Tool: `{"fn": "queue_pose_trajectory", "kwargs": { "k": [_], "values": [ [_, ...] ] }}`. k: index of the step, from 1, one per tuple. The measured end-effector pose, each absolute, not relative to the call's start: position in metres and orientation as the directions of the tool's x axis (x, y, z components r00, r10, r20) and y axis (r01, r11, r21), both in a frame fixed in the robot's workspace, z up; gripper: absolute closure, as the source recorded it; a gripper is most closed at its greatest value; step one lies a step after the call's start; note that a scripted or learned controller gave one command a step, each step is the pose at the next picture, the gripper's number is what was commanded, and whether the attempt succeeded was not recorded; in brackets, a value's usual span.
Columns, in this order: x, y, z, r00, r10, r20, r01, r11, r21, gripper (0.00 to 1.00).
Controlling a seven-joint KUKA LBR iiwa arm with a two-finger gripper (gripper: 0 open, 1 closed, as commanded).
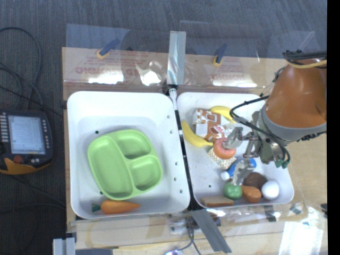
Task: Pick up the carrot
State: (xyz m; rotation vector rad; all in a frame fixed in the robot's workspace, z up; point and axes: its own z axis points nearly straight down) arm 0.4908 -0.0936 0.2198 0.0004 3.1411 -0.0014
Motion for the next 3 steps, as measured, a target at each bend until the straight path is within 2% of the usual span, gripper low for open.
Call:
{"fn": "queue_pose_trajectory", "kwargs": {
  "k": [1,2,3],
  "values": [
    [0.517,-0.095,0.114,-0.999,0.034,-0.022,0.034,0.999,0.0,0.0],
    [0.523,-0.095,0.128,-0.999,0.032,-0.042,0.033,0.999,-0.005,1.0],
    [0.575,-0.023,0.185,-0.999,-0.038,-0.026,-0.038,0.999,-0.004,1.0]
  ]
}}
